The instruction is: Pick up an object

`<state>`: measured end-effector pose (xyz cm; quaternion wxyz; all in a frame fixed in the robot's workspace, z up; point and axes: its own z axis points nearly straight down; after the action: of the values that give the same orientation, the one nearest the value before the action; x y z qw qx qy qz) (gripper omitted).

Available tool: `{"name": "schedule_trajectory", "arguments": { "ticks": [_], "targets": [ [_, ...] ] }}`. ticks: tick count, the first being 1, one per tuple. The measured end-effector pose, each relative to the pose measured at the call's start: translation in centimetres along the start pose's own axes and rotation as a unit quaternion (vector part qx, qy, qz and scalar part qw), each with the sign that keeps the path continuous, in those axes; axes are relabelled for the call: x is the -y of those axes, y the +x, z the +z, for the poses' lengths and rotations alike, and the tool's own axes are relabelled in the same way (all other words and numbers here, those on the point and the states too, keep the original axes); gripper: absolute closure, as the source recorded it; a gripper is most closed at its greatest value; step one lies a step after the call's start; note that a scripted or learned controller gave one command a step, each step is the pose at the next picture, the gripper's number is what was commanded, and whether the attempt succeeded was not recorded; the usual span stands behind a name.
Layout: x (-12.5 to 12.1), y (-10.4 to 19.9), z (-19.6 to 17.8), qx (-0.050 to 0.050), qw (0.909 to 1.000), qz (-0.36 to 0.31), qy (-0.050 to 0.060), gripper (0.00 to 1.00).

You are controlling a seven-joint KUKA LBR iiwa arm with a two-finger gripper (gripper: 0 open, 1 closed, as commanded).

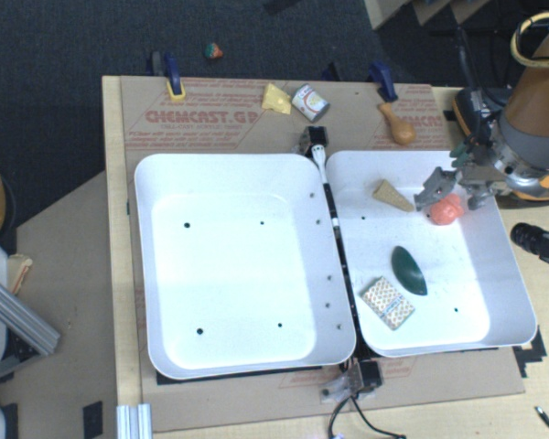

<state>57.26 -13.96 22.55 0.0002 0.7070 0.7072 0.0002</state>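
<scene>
End effector low in the right bin, over a red-orange object.

The arm comes in from 3 o'clock, and its end effector sits at about 1 o'clock in the right bin, with the red-orange object just below and touching or nearly touching it; whether it is released or clenched cannot be told, and the object is not plainly between its fingers. A tan wedge lies near at 9 o'clock of the end effector. A dark green oval lies toward the bin's middle, with a patterned packet just beside it at 7 o'clock. The left bin sits alongside. On the desk at 12 o'clock lie a yellow piece, a small box and a wooden-coloured pear shape.
</scene>
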Motion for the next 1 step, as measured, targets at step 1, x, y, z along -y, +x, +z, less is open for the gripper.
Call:
{"name": "schedule_trajectory", "arguments": {
  "ticks": [1],
  "targets": [
    [-5.38, 3.37, 14.43, -0.001, 1.0, -0.002, 0.002, 0.0]
  ]
}}
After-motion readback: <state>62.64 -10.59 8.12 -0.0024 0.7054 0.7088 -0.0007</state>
